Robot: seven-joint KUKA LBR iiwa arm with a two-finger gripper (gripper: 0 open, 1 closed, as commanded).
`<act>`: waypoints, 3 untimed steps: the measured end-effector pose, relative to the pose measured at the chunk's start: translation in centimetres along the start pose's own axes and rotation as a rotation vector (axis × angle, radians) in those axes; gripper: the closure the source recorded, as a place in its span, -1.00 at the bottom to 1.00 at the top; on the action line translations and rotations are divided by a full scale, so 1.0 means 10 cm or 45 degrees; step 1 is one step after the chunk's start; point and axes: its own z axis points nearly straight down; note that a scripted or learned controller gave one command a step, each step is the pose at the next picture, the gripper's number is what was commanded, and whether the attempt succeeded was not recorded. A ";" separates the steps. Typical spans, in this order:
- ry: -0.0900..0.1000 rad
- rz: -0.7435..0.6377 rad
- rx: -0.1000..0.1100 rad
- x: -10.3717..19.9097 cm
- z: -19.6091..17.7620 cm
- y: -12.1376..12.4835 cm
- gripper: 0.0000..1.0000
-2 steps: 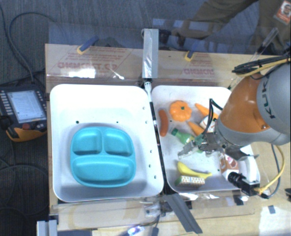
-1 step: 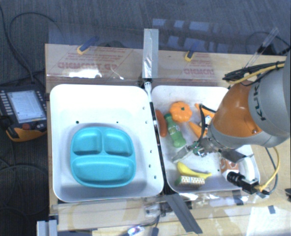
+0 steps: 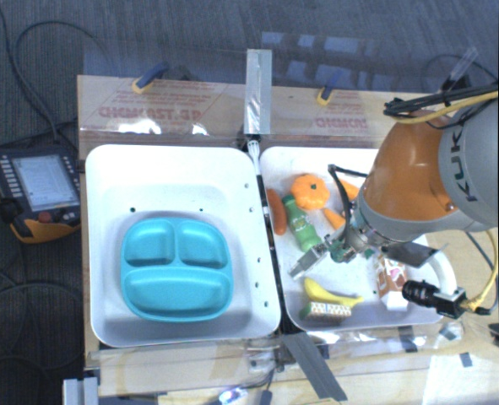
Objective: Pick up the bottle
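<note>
The bottle [image 3: 300,219] is green with a white label. It lies in the right bin [image 3: 274,163] near its left wall, its length running from far to near. My gripper [image 3: 310,258] hangs just below the bottle's near end, slanting toward the lower left from the orange-banded wrist [image 3: 405,184]. From this angle I cannot make out whether anything is in the gripper; the bottle still rests on the bin floor.
Around the bottle lie an orange pumpkin [image 3: 311,191], a carrot [image 3: 276,212], a banana [image 3: 329,291], a dark bar [image 3: 328,310] and a brown packet [image 3: 390,278]. The left bin [image 3: 105,175] holds a blue divided plate [image 3: 176,266].
</note>
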 end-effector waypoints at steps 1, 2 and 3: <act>0.001 -0.071 0.000 -0.04 0.00 0.39 -1.00; -0.003 -0.109 0.001 -0.27 0.00 0.38 -1.00; -0.005 -0.200 0.001 -0.41 -0.01 0.45 -1.00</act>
